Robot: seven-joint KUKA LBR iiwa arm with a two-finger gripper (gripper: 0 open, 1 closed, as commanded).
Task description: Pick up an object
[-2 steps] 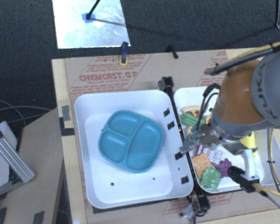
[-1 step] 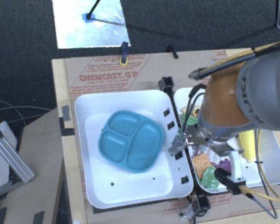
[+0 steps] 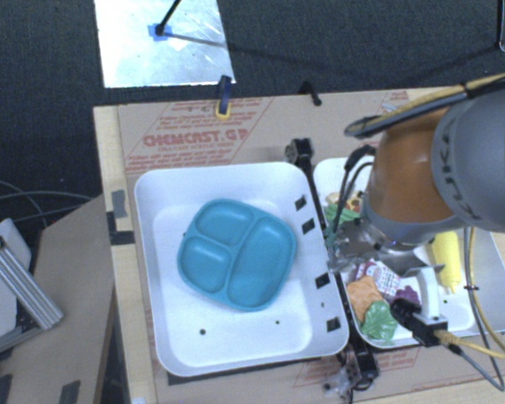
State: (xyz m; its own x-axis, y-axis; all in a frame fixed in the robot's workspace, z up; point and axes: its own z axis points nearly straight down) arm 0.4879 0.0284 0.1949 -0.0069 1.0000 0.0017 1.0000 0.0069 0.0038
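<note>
Where arm [image 3: 445, 169] covers right bin [image 3: 502, 306], jaws prob. hidden

Colours in the two bins

A teal divided plate [image 3: 237, 252] lies in the white left bin [image 3: 172, 338]; beside the gripper [image 3: 358, 259] sit a yellow object [image 3: 447, 258], an orange piece [image 3: 364, 294] and a green piece [image 3: 379, 320].

Red "CHEMCAST GP" print on bench sheet [image 3: 194, 127].

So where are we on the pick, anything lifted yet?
Nothing looks lifted yet. The arm is down over the right bin, above its pile of small items, and hides the grasp point, so a grip can't be confirmed. The yellow object lies in that bin. Left: secure one item and raise it.
</note>
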